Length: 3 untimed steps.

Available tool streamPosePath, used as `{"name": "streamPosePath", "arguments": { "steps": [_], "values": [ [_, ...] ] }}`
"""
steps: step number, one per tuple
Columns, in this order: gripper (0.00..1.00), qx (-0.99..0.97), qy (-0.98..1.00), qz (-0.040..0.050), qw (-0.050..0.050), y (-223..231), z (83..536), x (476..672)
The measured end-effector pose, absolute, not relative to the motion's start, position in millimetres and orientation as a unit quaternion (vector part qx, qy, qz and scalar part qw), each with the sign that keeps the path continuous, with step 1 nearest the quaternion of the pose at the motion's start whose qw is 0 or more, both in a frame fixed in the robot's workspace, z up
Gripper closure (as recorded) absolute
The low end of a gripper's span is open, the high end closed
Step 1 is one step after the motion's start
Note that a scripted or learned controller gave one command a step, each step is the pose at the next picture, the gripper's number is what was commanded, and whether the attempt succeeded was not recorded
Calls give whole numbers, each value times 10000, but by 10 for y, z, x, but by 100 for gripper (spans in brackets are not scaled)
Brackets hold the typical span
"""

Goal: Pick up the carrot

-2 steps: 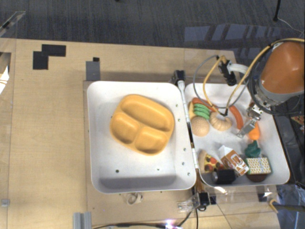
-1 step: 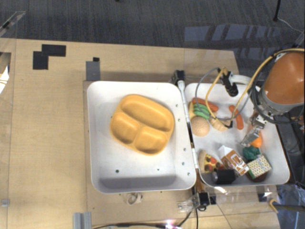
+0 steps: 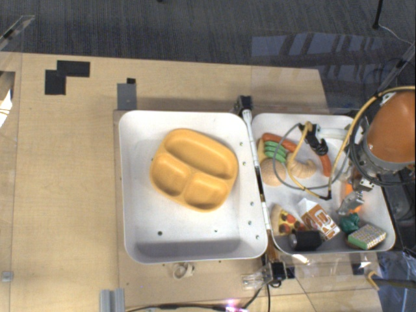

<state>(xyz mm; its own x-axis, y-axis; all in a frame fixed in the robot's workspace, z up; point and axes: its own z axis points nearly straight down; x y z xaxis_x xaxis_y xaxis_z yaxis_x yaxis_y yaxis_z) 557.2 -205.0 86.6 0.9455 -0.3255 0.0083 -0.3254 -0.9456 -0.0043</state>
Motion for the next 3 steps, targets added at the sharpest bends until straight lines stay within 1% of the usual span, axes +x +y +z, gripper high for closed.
{"name": "streamPosePath", "arguments": {
  "steps": [1,2,3],
  "values": [
    [100,-9866,1629,-107,35,-2032,1000,5618],
    [0,-9866,1630,-106,33,-2036,1000,5617],
    [0,-9950,995,-46,21,-2041,858,5788]
  ]
}}
